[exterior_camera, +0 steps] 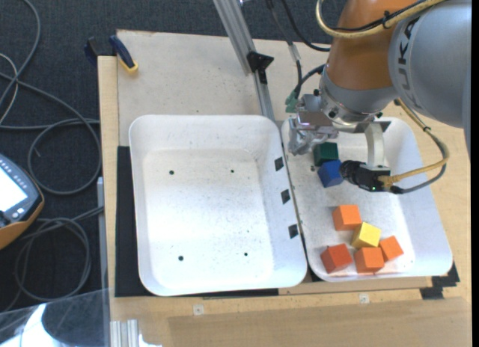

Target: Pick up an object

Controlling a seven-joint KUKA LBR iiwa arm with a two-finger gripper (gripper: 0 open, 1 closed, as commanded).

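The grey two-finger gripper point(318, 147), whose opening I cannot tell, hangs by the right bin's point(426, 252) inner edge over the small blue cube point(330, 175); descend straight, centred.

The arm point(404, 46) reaches in from the right, its gripper point(308, 137) pointing down.

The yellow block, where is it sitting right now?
The yellow block lies in the right bin, toward its near end, nestled among the orange blocks, below the blue block.
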